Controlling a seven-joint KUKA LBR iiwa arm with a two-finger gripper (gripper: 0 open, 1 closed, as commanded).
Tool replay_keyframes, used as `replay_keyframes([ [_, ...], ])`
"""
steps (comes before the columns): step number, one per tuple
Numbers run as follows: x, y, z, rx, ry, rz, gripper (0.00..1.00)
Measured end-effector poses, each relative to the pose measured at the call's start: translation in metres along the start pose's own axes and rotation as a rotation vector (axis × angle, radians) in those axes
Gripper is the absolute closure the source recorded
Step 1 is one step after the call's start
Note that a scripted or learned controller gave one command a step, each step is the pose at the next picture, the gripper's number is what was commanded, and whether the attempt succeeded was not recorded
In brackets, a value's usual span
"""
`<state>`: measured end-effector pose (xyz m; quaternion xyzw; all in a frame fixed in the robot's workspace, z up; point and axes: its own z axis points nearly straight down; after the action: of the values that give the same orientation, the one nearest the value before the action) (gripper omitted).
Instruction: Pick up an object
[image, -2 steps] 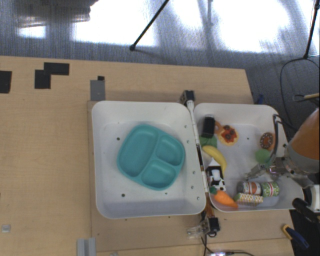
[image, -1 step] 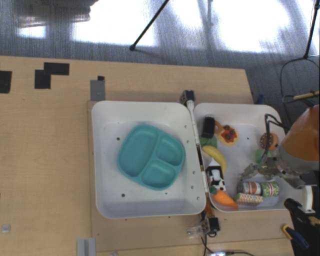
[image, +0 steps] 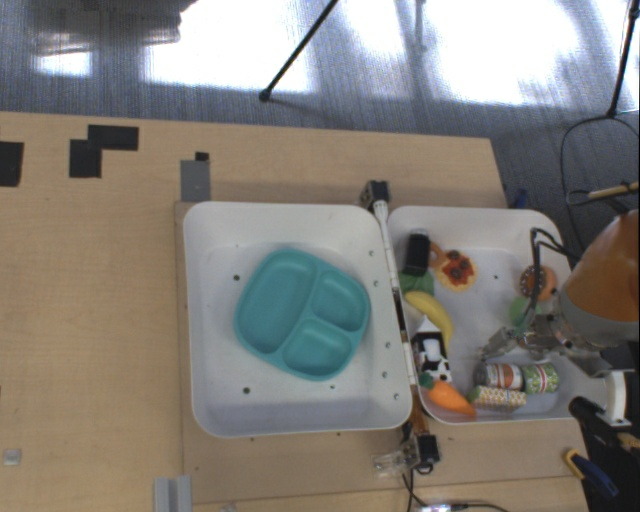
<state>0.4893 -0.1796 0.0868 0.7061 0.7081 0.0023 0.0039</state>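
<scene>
I am holding the gripper (image: 505, 345) low in the right bin (image: 500, 225), and I cannot tell how the jaws are standing. It is hovering just above the can (image: 515, 377), which is lying crowded against the carrot (image: 450, 398) and banana (image: 430, 312). I am judging that a slightly off descent could nudge the can rolling or catch a neighbour instead.

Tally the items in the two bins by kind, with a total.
Divided teal plate: 1
Banana: 1
Carrot: 1
Cans: 2, the second hard to make out
Pizza slice toy: 1
Black-and-white cow toy: 1
Black item: 1
Corn cob: 1
Total: 9; more may sit hidden under the gripper.
</scene>
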Motion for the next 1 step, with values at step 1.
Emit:
replay_keyframes([
  [1, -0.0116, -0.0001, 0.0003, 0.002, 0.003, 0.0, 0.0],
])
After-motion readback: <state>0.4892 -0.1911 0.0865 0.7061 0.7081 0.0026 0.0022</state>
